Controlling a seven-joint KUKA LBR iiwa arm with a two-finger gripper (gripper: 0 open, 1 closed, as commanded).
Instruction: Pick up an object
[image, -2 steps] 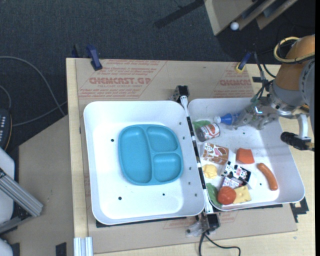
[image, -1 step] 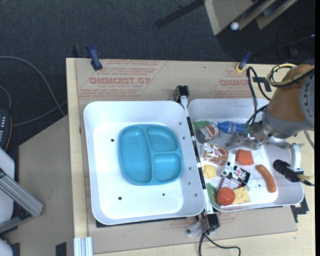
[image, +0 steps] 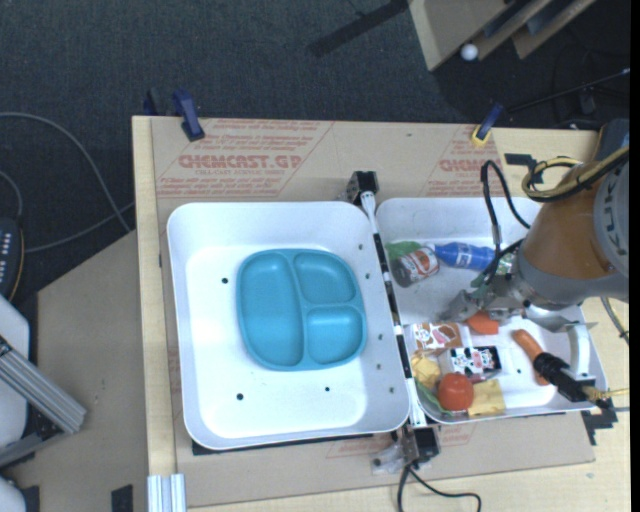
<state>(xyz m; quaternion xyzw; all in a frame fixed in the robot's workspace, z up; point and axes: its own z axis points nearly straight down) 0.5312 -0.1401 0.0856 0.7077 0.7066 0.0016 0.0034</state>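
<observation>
The camera view shows the end effector (image: 487, 300) low in the right bin (image: 450, 212), just above an orange piece (image: 484, 324) among 2 cans and toy food; its grip state cannot be told.

Blue divided plate (image: 300, 308); white bins (image: 200, 300); red tomato (image: 456, 391); blue bottle (image: 466, 256).

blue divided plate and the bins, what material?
Blue three-compartment plate: looks like moulded plastic, matt, uniform colour with soft rounded ridges. Two shallow white bins: probably thin formed plastic, slightly glossy, rounded corners and faint sheen. Can't confirm either from look alone.
</observation>
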